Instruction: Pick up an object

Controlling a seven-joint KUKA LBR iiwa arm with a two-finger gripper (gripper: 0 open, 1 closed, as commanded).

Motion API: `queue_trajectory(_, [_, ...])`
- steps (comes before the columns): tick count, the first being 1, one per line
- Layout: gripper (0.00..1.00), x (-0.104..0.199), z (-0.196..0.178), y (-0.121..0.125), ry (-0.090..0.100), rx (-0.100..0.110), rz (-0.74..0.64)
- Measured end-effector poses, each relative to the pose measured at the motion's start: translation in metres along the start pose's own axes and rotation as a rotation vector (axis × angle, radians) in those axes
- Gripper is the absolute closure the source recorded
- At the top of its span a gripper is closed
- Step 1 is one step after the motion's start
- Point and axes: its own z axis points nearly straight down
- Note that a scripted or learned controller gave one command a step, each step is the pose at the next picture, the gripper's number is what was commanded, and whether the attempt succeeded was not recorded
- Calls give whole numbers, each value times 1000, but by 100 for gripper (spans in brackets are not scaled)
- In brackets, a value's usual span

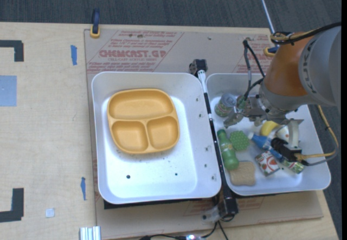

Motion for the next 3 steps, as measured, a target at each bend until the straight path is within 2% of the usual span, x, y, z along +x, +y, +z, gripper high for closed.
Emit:
queue_trajectory(1, [0, -1, 10, -21, 0, 0, 0])
queue_trajectory(2, [100, -1, -1, -20, -1, -4, 0])
queue_trajectory(3, [0, -1, 0, -20, -1, -4, 0])
